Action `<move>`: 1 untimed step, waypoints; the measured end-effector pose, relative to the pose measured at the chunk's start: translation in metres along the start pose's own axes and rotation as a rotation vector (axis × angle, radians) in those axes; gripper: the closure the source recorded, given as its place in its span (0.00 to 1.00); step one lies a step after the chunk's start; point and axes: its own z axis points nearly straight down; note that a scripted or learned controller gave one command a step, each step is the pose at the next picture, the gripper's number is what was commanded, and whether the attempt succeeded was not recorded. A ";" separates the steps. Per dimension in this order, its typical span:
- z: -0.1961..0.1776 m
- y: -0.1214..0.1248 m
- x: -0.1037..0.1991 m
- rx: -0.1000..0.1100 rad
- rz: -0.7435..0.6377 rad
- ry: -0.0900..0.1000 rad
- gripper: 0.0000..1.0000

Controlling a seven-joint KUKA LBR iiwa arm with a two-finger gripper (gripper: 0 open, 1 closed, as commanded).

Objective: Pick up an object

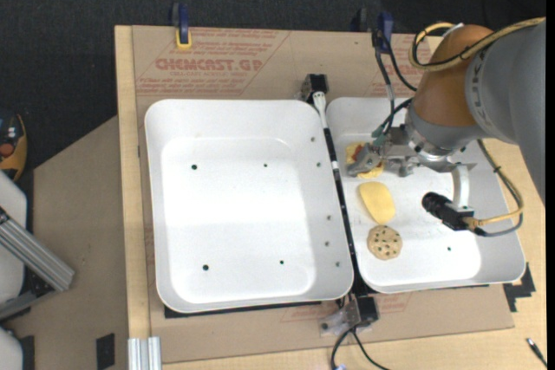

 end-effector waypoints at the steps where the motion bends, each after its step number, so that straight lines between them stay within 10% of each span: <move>1: -0.018 0.001 -0.002 -0.008 0.003 -0.003 1.00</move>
